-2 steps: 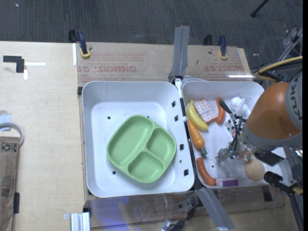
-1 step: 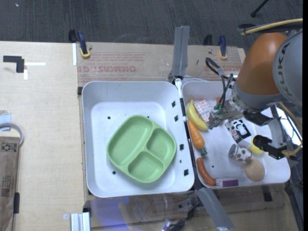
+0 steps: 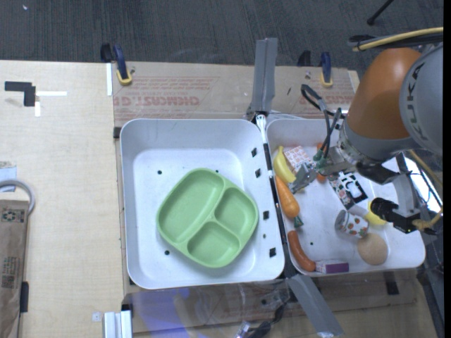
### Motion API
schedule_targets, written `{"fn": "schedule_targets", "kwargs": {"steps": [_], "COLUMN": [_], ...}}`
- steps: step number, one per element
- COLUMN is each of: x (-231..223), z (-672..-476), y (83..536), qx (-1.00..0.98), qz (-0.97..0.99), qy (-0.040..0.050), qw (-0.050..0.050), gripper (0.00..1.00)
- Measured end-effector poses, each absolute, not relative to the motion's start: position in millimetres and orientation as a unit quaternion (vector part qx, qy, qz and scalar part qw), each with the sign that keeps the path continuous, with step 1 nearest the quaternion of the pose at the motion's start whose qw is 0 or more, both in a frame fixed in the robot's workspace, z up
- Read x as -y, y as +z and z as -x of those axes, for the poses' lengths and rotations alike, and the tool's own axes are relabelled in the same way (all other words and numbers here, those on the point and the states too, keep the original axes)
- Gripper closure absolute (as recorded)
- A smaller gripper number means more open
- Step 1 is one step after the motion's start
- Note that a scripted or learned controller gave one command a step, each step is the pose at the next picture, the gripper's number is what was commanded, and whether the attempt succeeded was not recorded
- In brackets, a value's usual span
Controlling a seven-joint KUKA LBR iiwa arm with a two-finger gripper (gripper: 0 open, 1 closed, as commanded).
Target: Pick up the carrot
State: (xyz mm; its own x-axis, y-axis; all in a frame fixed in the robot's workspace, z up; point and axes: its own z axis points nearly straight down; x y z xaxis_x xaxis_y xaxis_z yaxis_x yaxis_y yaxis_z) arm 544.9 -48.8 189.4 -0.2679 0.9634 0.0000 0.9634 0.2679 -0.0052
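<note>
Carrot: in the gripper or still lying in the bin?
Lying in the bin. The carrot rests on the floor of the right bin along its left wall, below the banana; the gripper sits beside it.

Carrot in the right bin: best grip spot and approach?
Grip the carrot mid-body, straight down from above, fingers closing across its width. It lies flat, lengthwise by the bin's left wall, banana touching its top end, so the middle looks freest. The gripper hovers just right.
</note>
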Motion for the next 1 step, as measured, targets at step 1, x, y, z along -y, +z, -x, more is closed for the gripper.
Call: {"fn": "schedule_targets", "kwargs": {"steps": [1], "x": [1.1], "z": [-506.0], "y": [189.5], "qx": [0.822], "qz": [0.570], "qy": [0.0020], "qw": [0.002], "gripper": [0.00]}}
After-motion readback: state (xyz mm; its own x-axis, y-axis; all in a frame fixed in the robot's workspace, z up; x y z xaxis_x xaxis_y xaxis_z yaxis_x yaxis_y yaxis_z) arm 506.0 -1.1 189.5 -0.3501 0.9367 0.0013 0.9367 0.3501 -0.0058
